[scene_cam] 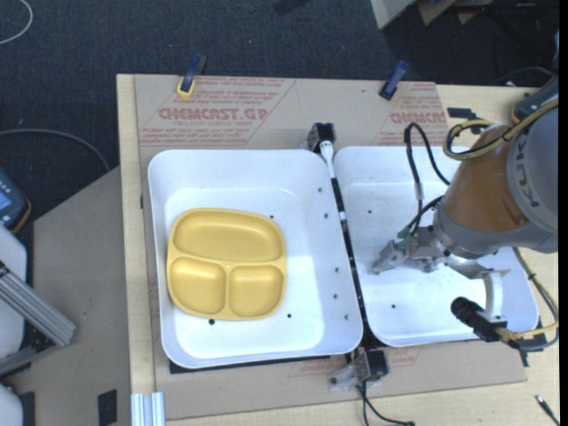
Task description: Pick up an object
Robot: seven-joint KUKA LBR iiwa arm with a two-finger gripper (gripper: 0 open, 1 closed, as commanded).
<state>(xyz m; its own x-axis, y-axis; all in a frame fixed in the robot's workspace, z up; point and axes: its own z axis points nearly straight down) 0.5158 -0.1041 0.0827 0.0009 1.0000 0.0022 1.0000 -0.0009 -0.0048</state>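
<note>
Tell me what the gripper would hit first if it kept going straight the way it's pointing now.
The gripper points toward the picture's left and downward, over the right bin. Going straight on, it would probably meet that bin's white floor first, short of the divider; depth is hard to judge from this slanted view.

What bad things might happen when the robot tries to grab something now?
The gripper sits low in the right white bin, while the yellow three-section plastic tray lies in the left white bin. It may grab nothing. Crossing over, it might bump the raised rims between both bins.
</note>
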